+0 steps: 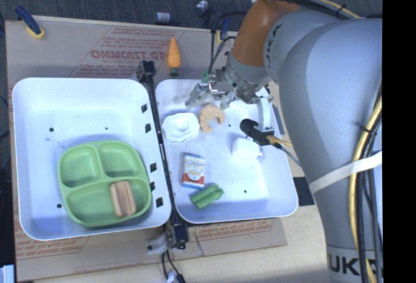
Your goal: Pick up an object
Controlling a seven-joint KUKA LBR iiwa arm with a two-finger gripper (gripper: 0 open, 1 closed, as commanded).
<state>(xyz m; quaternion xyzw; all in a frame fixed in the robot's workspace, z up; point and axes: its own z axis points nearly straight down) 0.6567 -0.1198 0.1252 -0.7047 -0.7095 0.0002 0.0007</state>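
My gripper (211,95) hangs low over the back of the right bin (281,200), just behind a tan croissant (211,118) and very close to it. Nothing is visibly held in it. Left of the croissant lies a white fried-egg toy (181,127). Toward the front sit a small red-and-white box (193,170) and a green pod-shaped piece (207,196). A white lump (246,148) rests to the right of the croissant, partly under the arm's hardware.
The left bin (32,99) holds a green divided plate (84,168) with a brown hot-dog bun (121,198) in its front compartment. An orange carrot (173,54) lies on the cardboard behind the bins. The grey arm (325,93) covers the right side.
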